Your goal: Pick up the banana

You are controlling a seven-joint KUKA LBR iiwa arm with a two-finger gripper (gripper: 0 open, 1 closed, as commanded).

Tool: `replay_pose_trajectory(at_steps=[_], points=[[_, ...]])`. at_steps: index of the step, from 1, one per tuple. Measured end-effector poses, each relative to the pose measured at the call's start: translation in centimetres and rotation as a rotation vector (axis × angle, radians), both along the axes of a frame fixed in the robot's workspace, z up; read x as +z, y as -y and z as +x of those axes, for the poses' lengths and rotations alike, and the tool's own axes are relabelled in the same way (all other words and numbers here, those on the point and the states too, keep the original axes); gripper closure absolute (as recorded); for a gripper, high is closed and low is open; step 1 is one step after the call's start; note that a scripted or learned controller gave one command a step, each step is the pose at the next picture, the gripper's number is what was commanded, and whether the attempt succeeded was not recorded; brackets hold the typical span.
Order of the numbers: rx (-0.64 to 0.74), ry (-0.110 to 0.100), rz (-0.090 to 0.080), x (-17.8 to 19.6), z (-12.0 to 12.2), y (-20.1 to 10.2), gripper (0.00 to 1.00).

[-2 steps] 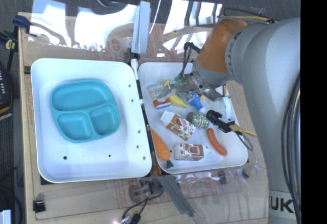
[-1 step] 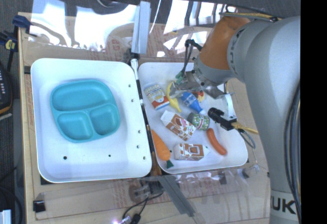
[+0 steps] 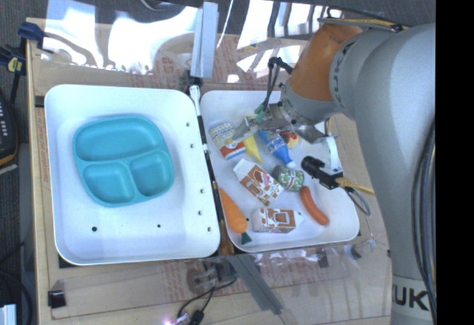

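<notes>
The two-finger gripper (image 3: pixel 265 118) hangs low over the right shallow white bin (image 3: pixel 216 106); whether it is open or shut cannot be told. The yellow curved banana (image 3: pixel 254 146) lies just beneath it, among small cartons, an orange carrot (image 3: pixel 233 214) and a red sausage (image 3: pixel 314 206). The left white bin (image 3: pixel 59 105) holds a turquoise divided tray (image 3: pixel 122 158).

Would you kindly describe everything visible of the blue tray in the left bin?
The blue tray is a turquoise, plastic-looking plate with rounded corners and three compartments: one long one along the top and two smaller ones below. It lies flat and slightly rotated on the floor of the left bin, towards its left side. Nothing rests in it, and it touches nothing but the bin.
</notes>
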State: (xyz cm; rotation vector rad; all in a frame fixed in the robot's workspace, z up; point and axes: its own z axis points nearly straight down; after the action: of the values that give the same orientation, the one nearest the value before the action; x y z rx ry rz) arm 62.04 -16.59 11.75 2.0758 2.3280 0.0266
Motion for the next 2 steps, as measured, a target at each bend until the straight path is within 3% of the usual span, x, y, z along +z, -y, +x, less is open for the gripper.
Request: replay_pose_trajectory(at_steps=[1,2], points=[[-0.076,-0.009,0.003,-1.2,-0.1,0.8,0.0],[-0.07,-0.002,0.003,0.0,0.2,0.6,1.0]])
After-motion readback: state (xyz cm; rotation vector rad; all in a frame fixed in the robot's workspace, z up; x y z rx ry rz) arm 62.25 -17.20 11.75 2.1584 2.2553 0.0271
